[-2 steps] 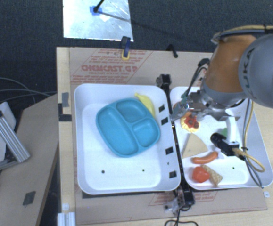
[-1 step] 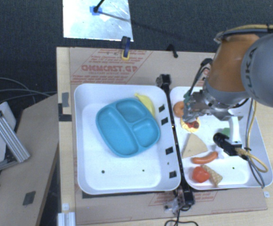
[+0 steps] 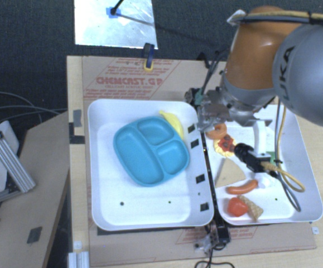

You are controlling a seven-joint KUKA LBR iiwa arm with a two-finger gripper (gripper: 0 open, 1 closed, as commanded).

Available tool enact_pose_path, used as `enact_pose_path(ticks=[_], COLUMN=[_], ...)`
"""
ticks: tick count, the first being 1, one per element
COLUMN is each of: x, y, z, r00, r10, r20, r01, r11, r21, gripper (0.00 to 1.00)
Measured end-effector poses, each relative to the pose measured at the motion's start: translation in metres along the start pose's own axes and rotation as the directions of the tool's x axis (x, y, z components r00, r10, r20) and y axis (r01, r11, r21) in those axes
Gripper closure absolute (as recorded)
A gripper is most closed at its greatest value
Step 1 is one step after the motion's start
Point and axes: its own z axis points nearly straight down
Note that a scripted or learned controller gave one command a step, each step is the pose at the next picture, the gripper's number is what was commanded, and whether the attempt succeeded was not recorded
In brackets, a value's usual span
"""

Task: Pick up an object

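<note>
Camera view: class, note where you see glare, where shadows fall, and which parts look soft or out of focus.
In the camera view, glare washes out the shiny sheet at the top; soft shadow falls in the left bin beside the blue tray; the arm, nearest the lens, looks large and slightly soft, and shades the right bin's upper end; the food pieces stay fairly sharp.

The arm (image 3: 273,60) reaches in from the right, wrist bent down.

Sausage (image 3: 242,187), tomato (image 3: 237,206), bread wedge (image 3: 230,173) lying in right bin (image 3: 309,197)
</note>
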Motion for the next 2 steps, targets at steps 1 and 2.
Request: enact_pose_path(ticks=[1, 2], x=[-0.005, -0.015], y=[-0.046, -0.065], z=[0.024, -0.09], r00=[1.0, 1.0], r10=[0.013, 0.008], r20=[0.003, 0.001], r01=[-0.013, -0.008], r11=[1.0, 1.0], r21=[0.013, -0.005], gripper=[1.0, 1.0])
